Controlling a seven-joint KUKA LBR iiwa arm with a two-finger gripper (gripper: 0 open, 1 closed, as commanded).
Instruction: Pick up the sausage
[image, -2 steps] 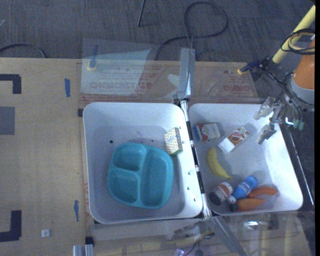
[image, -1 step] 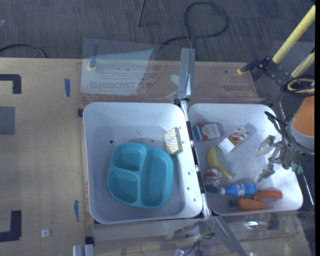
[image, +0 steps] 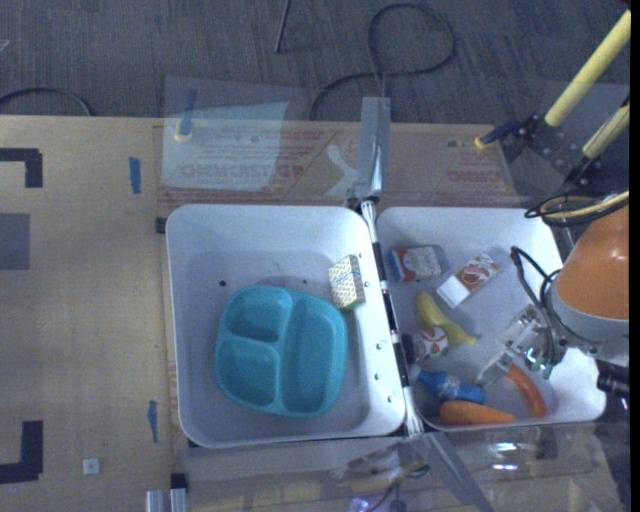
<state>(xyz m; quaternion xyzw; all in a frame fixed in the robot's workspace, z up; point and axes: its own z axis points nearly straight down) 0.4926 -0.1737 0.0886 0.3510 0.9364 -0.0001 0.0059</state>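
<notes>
The gripper (image: 520, 350) is positioned low over the right bin (image: 575, 400), near that bin's front right corner, with the arm's orange band (image: 600, 275) directly behind it toward the right edge of the view. Whether the gripper is open or closed cannot be determined.

The sausage (image: 530, 390), an orange-red curved item, lies on the bin floor just in front of the gripper, with its upper end next to or under the fingertips; actual contact cannot be confirmed. Nothing is visibly held by the gripper.

Positions of the other items relative to the gripper:
- Carrot (image: 475, 412): in front and to the left, lying along the front wall of the bin, near the sausage.
- Blue bottle (image: 445, 384): to the left, just beside the carrot.
- Banana (image: 440, 318): to the left and slightly behind.
- Small round can (image: 430, 343): to the left, touching the banana's lower side.
- Red-and-white carton (image: 468, 279): behind and to the left.
- Red-and-grey packet (image: 415, 263): farther behind and to the left, near the bin divider.

The left bin (image: 200, 240), well apart from the gripper, holds a teal divided plate (image: 282, 350) and a small yellow patterned box (image: 346, 282) touching the plate's rear right edge.
</notes>
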